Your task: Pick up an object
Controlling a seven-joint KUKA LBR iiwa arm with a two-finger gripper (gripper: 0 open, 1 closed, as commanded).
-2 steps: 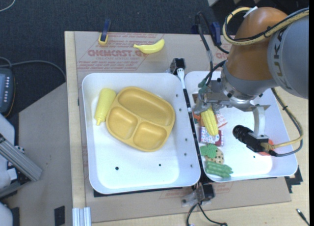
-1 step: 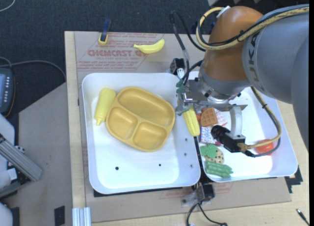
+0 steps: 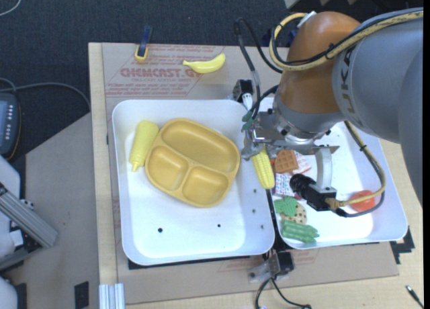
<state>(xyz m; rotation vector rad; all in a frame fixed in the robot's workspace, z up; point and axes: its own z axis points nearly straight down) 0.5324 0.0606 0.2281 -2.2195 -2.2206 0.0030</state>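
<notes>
- Progress check: nothing is lifted yet as far as I can see. The end effector (image 3: 256, 141) is low over the rim between the two bins, so I'd call this the reach-and-grab stage, with the actual grab and lift left to do.
- Can't tell if the end effector is apart or together – the wrist hides it from this angle.
- My guess at the target is the little yellow toy corn cob (image 3: 263, 169), lying just below the end effector and maybe touching it. It's bumpy, tapered and looks like hard plastic.
- Just to the right of the end effector there's a flat orange waffle-textured cracker piece (image 3: 287, 160).
- Further below it sit a glossy green plastic pea pod (image 3: 299, 232) and a round speckled cookie (image 3: 296, 214).
- To the left of the end effector, in the shallow white left bin (image 3: 122, 187): a smooth yellow three-compartment plastic plate (image 3: 191, 163) with a yellow squeeze bottle (image 3: 142, 143) just beside it.
- Well above and left, out on the desk – a curved yellow toy banana (image 3: 207, 64).
</notes>
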